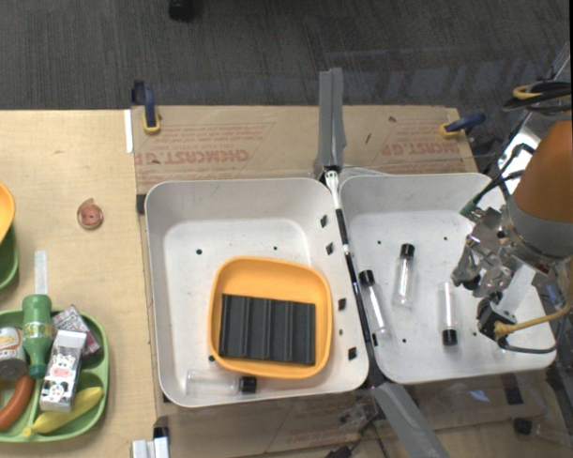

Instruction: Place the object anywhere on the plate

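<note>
1. Two shallow white bins side by side on the pale counter (58, 147): left bin (173, 204) and right bin (417, 209), rims touching along the middle.
2. In the left bin, toward its lower half, an orange plate (260, 271). Carries a black ribbed block (268, 327) across most of its floor, leaving bare orange mainly along the upper and left margins.
3. Over the right side of the right bin, the grey arm (552, 181) with its orange band, reaching in with the pincer (483, 280) low among cables. Cannot tell how far open the pincer is, nor see anything held in it.
4. Judged step: the pick-up, not yet done, with nothing of the carry to the plate begun. Next move calls for settling squarely over one vial, closing across its narrow body rather than along it, lifting clear of the shared rims, then crossing to the bare orange margin.
5. Likely target: the nearest vial (448, 313), just beside the pincer, lying flat on the right bin's floor with its black cap toward the near edge.
6. Also flat in the right bin: a middle vial (403, 271) and a vial by the divider (370, 300). A fourth vial (217, 384) in the left bin, below the plate.
7. Look of each: slim clear tube, small black cap, almost lost against the white. Probably smooth and prone to roll.
</note>
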{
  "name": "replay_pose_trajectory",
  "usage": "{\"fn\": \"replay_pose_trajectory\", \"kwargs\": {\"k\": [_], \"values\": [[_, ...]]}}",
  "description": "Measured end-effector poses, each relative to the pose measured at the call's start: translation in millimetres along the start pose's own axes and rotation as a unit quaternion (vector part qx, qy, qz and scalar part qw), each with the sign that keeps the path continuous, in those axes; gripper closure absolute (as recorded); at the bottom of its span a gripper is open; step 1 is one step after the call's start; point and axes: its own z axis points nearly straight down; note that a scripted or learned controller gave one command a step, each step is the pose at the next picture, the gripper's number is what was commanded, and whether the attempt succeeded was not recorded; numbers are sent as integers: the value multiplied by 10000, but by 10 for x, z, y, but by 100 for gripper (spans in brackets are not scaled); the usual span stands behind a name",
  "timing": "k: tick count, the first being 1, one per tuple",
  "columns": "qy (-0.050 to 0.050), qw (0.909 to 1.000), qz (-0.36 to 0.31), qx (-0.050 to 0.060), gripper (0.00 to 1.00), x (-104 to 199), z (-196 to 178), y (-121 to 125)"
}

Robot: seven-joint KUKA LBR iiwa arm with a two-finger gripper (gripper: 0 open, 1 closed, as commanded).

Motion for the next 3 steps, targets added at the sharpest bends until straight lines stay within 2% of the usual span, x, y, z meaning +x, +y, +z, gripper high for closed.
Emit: {"fn": "replay_pose_trajectory", "kwargs": {"k": [1,2,3], "values": [[8,9940,-1092,-18,100,315,-483,-291],[-2,9827,-1852,-13,100,533,-393,-190],[-3,9699,-2433,-18,100,773,-576,-90]]}}
